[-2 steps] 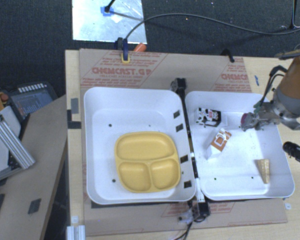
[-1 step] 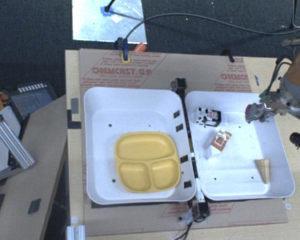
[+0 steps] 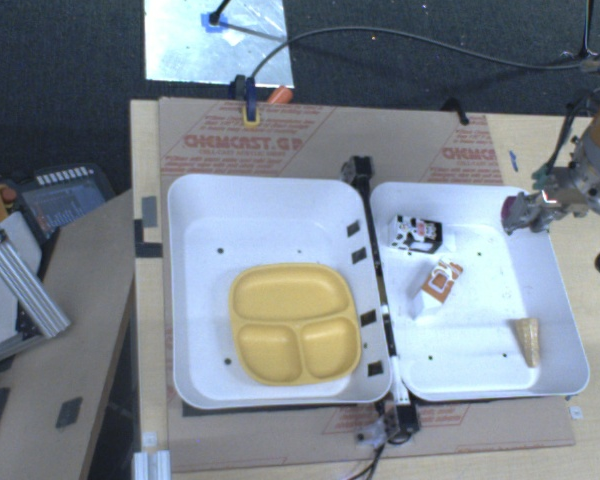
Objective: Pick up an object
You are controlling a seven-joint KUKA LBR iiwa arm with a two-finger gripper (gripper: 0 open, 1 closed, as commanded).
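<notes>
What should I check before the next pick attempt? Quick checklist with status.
1. Gripper clear of objects: ok, it sits at the right bin's far right rim, nothing seen in it.
2. Finger state: cannot tell, too blurred.
3. Targets present in right bin: ok, black-and-white box, small orange-and-white item, cone.
4. Targets spaced apart: ok, none touch.
5. Cone near the bin's right wall: not ok, tight for fingers.
6. Yellow divided tray in left bin, away from the arm: ok.
</notes>
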